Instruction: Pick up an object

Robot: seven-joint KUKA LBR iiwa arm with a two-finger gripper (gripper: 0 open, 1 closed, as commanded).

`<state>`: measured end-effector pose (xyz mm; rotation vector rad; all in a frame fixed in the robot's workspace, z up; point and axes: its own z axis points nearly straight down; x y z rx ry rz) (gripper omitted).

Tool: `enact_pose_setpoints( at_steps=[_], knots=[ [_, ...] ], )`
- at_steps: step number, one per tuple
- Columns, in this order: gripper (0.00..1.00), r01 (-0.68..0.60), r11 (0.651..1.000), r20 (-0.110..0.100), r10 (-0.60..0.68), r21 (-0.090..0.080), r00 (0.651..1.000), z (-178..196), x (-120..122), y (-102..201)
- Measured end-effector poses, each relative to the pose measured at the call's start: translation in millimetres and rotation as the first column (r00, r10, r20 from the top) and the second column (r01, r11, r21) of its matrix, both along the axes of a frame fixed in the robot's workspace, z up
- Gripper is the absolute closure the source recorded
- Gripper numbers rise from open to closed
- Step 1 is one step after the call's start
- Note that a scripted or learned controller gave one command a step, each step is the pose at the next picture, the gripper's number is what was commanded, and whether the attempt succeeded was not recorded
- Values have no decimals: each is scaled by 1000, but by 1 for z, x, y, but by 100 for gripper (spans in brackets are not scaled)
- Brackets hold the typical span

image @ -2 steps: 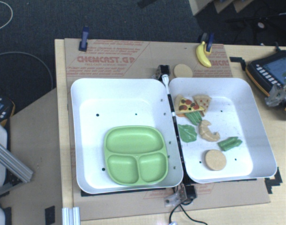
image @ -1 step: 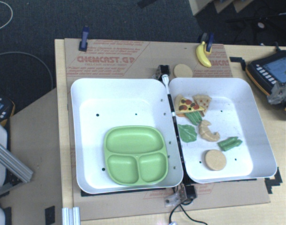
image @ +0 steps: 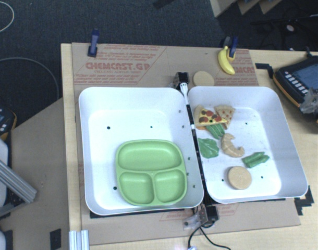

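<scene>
The right bin (image: 284,119) holds several toy foods. A pizza slice (image: 208,116) lies at its upper left, with a cracker-like slice (image: 225,112) beside it. Below them are a dark green leaf (image: 208,148) and a narrow green piece (image: 216,130). A tan pastry shape (image: 232,147) sits near the bin's middle. A green pod (image: 255,160) lies to its right. A round tan biscuit (image: 239,177) rests near the front wall. The left bin (image: 96,113) carries a light green divided plate (image: 151,172).
On the brown board behind the bins lie a yellow banana (image: 226,62) and a round tan disc (image: 203,78). A blue clamp (image: 93,43) grips the board's back left edge. A handheld pendant (image: 303,82) sits at the right.
</scene>
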<state>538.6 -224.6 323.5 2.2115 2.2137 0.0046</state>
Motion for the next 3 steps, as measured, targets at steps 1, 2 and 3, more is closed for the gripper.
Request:
enact_pose_setpoints(
  at_steps=[1, 2, 3],
  knots=[
    [100, -1, 1000, 4, 1, -2, 1000, 11, 1, 0],
    [100, -2, 1000, 7, 2, -4, 1000, 21, 1, 0],
    [100, -3, 1000, 11, 3, -6, 1000, 32, 2, 0]
  ],
)
